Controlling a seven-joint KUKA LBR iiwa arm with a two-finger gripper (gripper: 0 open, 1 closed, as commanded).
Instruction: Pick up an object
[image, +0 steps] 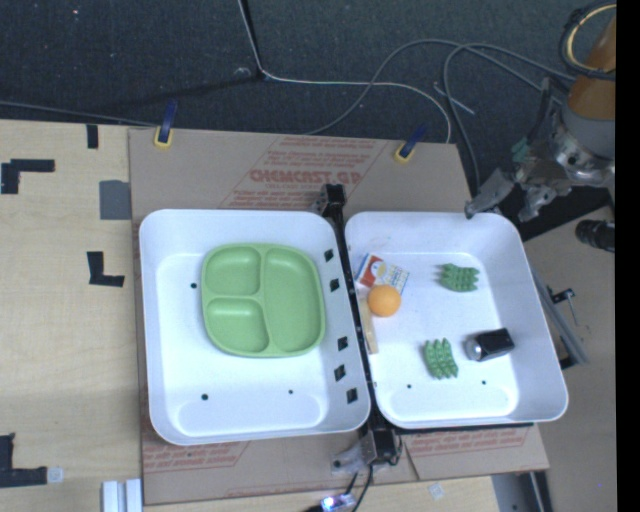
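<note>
While the pincer (500, 195) hovers — grip unreadable — a smooth orange ball (384, 301) lies round.

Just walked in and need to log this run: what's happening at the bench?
The arm's gripper sits above the right bin's far corner, holding nothing. That bin contains an orange ball, a small card, two green pieces and a black object. The left bin holds a green divided plate.
</note>
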